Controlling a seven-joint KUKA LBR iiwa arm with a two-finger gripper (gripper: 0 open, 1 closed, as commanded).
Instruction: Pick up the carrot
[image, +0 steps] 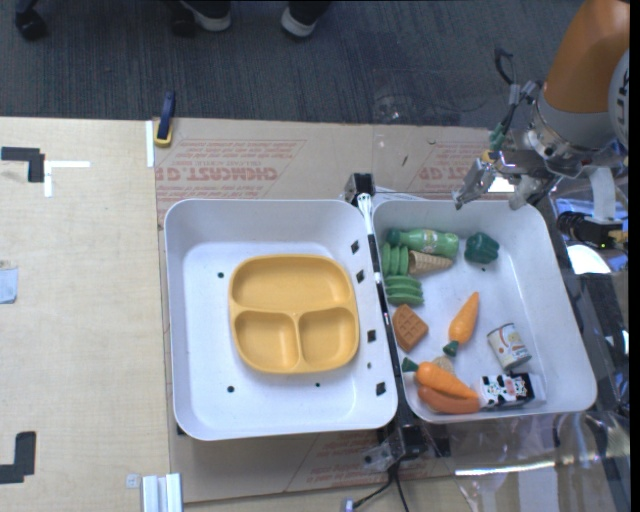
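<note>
Beside a can (509, 347), the carrot (463, 319) lies; gripper (495, 190) spread, holding nothing.

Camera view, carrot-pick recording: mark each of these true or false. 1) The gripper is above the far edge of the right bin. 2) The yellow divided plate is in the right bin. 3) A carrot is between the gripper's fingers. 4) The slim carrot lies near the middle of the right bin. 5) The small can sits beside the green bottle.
1) True: the gripper hangs over the far rim of the right bin.
2) False: the yellow divided plate lies in the left bin.
3) False: nothing is between them; the slim carrot lies in the bin.
4) True.
5) False: the small can is near the front right, apart from the green bottle.
</note>
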